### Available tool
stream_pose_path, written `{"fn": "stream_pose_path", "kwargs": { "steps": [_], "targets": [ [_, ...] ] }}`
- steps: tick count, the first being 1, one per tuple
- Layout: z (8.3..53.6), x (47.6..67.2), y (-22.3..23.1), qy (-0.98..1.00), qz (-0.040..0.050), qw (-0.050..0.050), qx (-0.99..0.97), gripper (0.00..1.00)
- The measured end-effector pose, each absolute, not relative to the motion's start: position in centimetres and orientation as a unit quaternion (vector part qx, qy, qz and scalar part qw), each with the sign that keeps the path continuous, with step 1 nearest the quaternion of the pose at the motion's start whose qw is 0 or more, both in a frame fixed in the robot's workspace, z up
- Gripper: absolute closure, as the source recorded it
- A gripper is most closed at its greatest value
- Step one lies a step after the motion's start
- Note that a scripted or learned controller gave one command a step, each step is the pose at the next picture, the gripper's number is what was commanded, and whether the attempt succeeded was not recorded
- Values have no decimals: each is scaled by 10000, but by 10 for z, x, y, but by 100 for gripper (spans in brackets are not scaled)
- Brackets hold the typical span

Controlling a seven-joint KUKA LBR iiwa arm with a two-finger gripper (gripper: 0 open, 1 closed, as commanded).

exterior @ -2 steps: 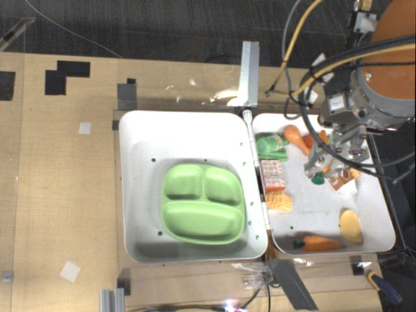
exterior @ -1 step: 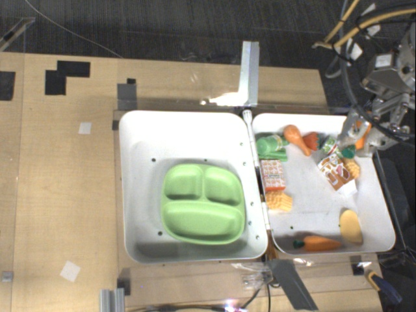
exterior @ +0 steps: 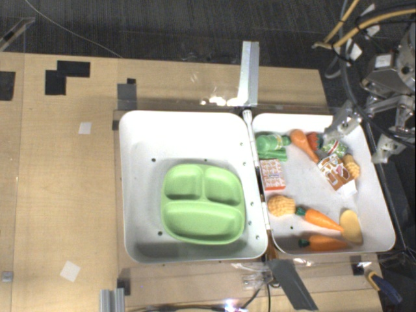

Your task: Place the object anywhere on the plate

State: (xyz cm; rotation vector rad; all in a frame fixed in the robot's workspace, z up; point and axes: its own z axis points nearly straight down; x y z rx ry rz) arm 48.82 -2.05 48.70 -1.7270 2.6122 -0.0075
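In the left bin, a green plate

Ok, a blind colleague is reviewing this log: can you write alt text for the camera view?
A green divided plate sits in the left white bin, with no toy food on it. The right bin holds toy food, including carrots, while the gripper hovers over that bin's far edge.

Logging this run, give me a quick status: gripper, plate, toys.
Gripper at far edge of right bin, fingers unreadable. Green plate in left bin, nothing on it. Toy food, carrots included, all in right bin.
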Motion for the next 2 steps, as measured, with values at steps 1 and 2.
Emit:
{"fn": "stream_pose_path", "kwargs": {
  "steps": [1, 2],
  "targets": [
    [361, 488, -86, 8073, 3, 12, -5901, 0],
    [287, 489, -23, 6967, -10, 30, -7174, 0]
  ]
}}
